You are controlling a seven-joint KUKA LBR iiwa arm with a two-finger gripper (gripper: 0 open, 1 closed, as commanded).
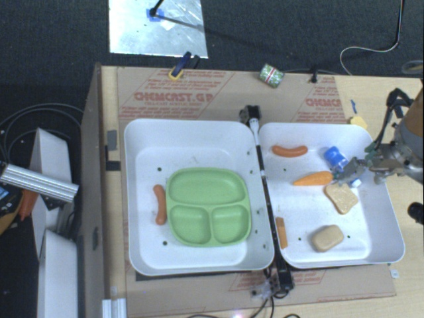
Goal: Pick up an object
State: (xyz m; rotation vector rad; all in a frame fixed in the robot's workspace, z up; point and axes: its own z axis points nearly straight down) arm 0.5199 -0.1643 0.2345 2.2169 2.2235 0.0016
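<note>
Left bin (142, 144): green plate (209, 206), sausage (159, 205). Right bin (384, 227): sausage (289, 151), carrot (313, 179), blue bottle (335, 158), bread (342, 198), roll (327, 238). Gripper (352, 173) beside bottle; opening cannot be told.

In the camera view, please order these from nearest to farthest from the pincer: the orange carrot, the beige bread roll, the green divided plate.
From the pincer:
1. Orange carrot, right bin, just beside it.
2. Beige bread roll, right bin's front.
3. Green divided plate, left bin.

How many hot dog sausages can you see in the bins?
2. One sausage lies in the left bin, just left of the green plate. The other sausage lies near the top of the right bin. The gripper might hide more.
</note>
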